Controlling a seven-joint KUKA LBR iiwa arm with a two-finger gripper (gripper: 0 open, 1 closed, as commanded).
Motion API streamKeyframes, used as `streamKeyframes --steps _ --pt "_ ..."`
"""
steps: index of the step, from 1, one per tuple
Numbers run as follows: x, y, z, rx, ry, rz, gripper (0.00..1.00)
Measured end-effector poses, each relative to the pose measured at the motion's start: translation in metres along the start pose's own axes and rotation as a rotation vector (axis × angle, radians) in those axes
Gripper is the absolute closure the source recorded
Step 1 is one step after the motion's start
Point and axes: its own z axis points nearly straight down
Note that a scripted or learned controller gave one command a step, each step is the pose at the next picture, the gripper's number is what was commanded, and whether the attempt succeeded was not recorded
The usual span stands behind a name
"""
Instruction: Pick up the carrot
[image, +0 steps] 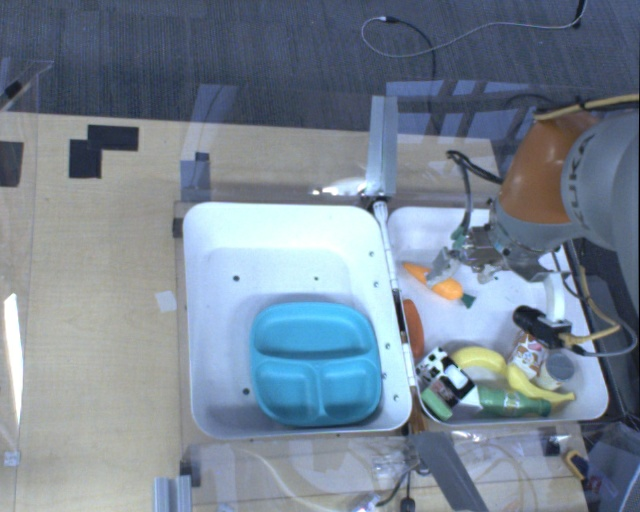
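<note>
Two-finger gripper (462, 262) low over the right white bin (590, 405), finger spread indiscernible, just beside the small orange carrot (440, 283) near the bin's left wall; blue compartment tray (315, 362) in the left bin (215, 300).

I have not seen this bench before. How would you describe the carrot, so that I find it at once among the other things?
Look in the right bin, the one without the blue tray. In its upper left part, just left of the gripper, lies the carrot: a short orange piece with a pale tip. The longer reddish-orange thing lies along the divider, and the banana near the front wall is yellow.
</note>
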Motion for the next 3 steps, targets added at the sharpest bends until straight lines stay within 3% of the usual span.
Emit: streamKeyframes --steps 1,2,3 --pt "-0.001 0.008 0.037 -0.01 -0.002 -0.15 0.0" --pt "0.0 0.011 0.025 -0.017 -0.001 -0.151 1.0" --pt "0.063 0.071 -0.139 -0.008 -0.002 -0.202 1.0"
